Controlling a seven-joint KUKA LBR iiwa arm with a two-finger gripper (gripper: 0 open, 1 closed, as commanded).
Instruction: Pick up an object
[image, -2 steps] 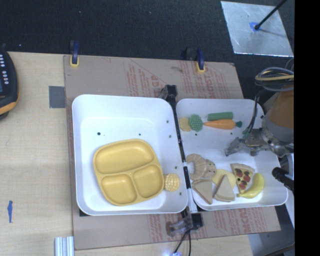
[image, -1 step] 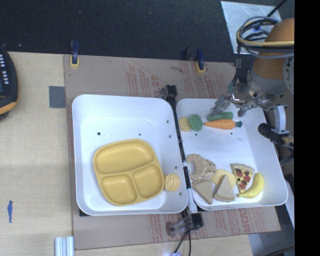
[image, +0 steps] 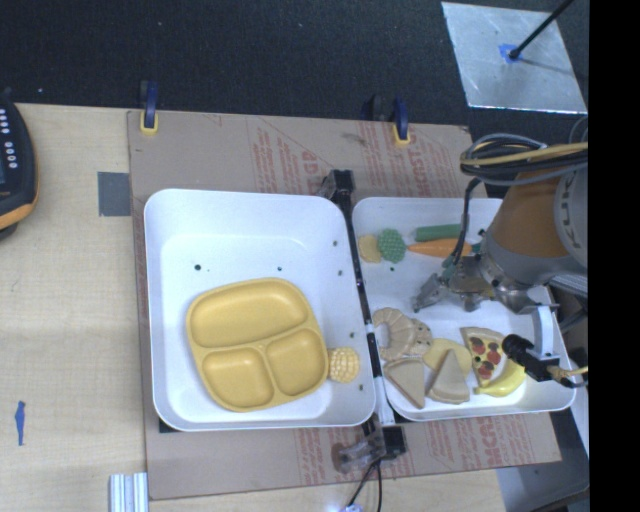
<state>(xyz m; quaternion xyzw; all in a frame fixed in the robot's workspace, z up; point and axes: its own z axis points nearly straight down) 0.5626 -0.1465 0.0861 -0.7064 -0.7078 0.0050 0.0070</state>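
My gripper (image: 447, 293) hangs over the middle of the right bin (image: 405, 212), its metal fingers spread open with nothing between them. Just behind it lie an orange carrot (image: 438, 247) and a green broccoli piece (image: 391, 245). In front of it sit a pizza slice (image: 484, 352), a yellow banana (image: 507, 381), two tan bread wedges (image: 450, 378) and a beige ridged shell-like piece (image: 397, 333). The grey arm with its orange band (image: 530, 225) comes in from the right.
The left bin (image: 160, 300) holds a yellow divided plate (image: 255, 340) and a corn cob piece (image: 343, 364) against its right wall. A small yellow round piece (image: 369, 248) lies next to the broccoli. Black cables loop above the arm.
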